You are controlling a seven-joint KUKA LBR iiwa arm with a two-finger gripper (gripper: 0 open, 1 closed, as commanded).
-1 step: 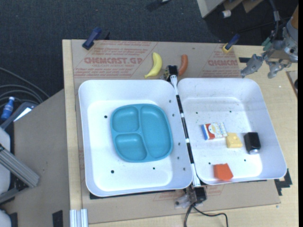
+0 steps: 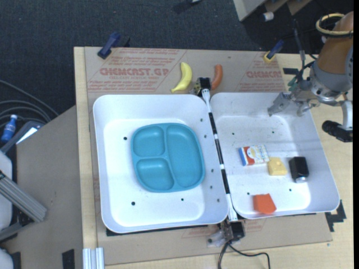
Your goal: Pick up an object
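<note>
Arm (image 2: 336, 55): cut off at frame's right edge, beyond right bin (image 2: 314, 198). Carton (image 2: 253, 154) in that bin: print too small to read. Gripper (image 2: 289, 102): finger state indiscernible

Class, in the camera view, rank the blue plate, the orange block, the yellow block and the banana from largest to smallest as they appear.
1. blue plate
2. banana
3. orange block
4. yellow block
The two blocks look close in size, so their order is unsure.

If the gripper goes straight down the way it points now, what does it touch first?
Most likely the bare floor of the right bin near its far edge. The gripper points down and left there; the small items lie nearer the front. Its height is unclear.
</note>
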